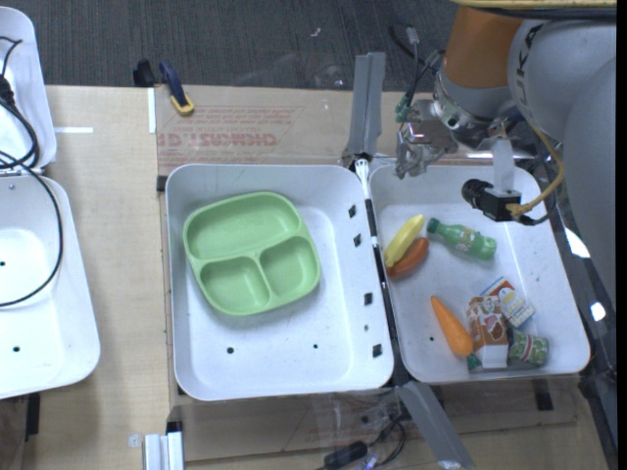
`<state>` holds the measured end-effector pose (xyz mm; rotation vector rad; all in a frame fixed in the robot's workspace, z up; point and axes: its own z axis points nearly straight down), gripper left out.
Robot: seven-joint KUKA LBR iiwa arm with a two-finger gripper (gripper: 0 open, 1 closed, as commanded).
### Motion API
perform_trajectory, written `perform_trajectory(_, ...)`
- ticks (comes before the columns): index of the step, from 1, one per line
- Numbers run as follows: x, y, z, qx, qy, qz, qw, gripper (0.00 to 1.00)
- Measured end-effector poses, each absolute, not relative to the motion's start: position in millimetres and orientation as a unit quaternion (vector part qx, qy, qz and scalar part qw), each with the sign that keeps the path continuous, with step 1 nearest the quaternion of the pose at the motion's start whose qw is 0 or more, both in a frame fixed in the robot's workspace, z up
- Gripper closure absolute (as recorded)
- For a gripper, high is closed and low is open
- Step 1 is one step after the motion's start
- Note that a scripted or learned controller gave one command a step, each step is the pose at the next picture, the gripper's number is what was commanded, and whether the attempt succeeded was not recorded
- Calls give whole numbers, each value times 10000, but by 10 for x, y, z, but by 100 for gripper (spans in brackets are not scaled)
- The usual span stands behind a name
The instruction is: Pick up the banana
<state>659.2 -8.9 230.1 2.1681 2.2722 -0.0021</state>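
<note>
Right white bin (pixel 563 262) holds the banana (pixel 403 238), below the end effector (pixel 416 155); its state is unclear.

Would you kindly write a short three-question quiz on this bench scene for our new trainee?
1. True or false: the banana lies in the left bin.
2. What touches the banana? A) the carrot B) the reddish sausage-like item C) the green bottle
3. Fill in: the green divided plate has ___ compartments.

Key: 1 false, it lies in the right bin. 2 B. 3 three. The gripper hangs above that bin's far edge, holding nothing visible.
</note>
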Motion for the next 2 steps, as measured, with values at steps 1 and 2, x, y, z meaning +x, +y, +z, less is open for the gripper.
perform_trajectory(1, 6590, 83, 2324, 6861, 7275, -14, 6, 100)
perform_trajectory(2, 6589, 84, 2323, 6862, 7274, -15, 4, 0)
